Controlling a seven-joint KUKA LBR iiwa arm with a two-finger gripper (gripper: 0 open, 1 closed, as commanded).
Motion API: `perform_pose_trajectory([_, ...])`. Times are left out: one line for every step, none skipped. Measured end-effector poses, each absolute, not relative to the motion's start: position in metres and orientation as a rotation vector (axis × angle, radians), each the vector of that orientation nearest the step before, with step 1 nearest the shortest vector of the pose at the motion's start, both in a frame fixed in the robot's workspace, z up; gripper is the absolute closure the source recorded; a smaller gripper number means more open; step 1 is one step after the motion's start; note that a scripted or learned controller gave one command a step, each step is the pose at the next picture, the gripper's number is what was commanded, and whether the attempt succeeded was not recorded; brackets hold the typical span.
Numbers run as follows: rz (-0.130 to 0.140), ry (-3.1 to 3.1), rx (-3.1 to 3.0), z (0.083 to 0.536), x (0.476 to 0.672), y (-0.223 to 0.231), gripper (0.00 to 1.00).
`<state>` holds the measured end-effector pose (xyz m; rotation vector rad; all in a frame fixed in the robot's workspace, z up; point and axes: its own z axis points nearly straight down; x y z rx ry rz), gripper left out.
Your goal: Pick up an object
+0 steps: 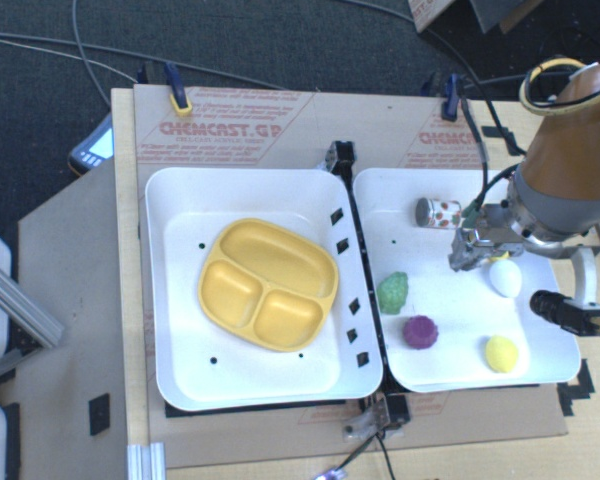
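Camera view. Two shallow white plastic bins sat side by side on a brown cardboard-covered bench (280,118). The left bin (170,268) held a yellow moulded plastic plate with three compartments (268,284), lying flat near the bin's middle.

The right bin (400,198) held five small objects. A short cylindrical can with a red-and-white printed label (440,212) lay on its side toward the far edge. A green lumpy round object (393,290) sat near the bin's left wall, with a purple round object (420,331) just beside it on the near side. A yellow round object (501,353) sat near the bin's near edge, well apart from the can. A white egg-shaped object (505,277) lay toward the right.

The grey arm with orange band (570,128) reached in from the right. The two-finger gripper (469,252) was low over the right bin, just left of the white egg-shaped object, nothing seen between its fingers. Whether the fingers stood apart or together could not be told.
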<state>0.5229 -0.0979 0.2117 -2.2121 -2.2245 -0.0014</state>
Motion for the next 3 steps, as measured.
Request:
perform_pose_trajectory([-0.001, -2.225, -2.212, 0.207, 0.528, -0.049, 1.00])
perform_pose_trajectory([-0.003, -2.226, -2.213, 0.206, 0.534, 0.000, 1.00])
perform_pose_trajectory([0.000, -2.225, -2.210, 0.203, 0.522, 0.056, 1.00])
